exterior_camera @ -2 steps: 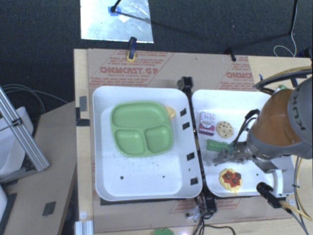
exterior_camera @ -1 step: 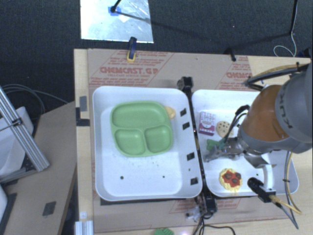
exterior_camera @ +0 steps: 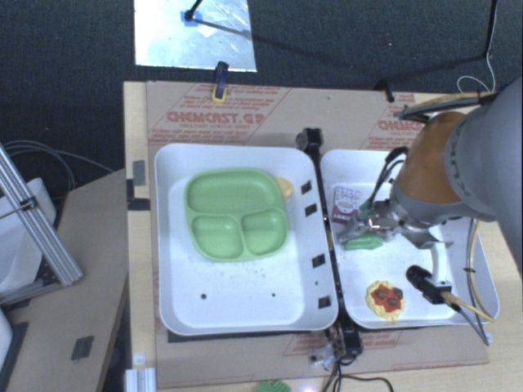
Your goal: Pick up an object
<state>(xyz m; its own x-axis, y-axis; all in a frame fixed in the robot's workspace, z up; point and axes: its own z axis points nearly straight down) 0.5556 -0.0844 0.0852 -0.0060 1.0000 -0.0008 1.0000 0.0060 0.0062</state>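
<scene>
Reaching in from the right over the right bin (exterior_camera: 466, 219), arm with gripper (exterior_camera: 369, 223) low, finger state impossible to tell, green object (exterior_camera: 364, 241) lying beneath it, long axis roughly left-right, pizza toy (exterior_camera: 386, 298) nearer.

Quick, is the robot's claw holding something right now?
Gripper: down in the right bin by the green toy; open, shut or holding can't be told.
</scene>
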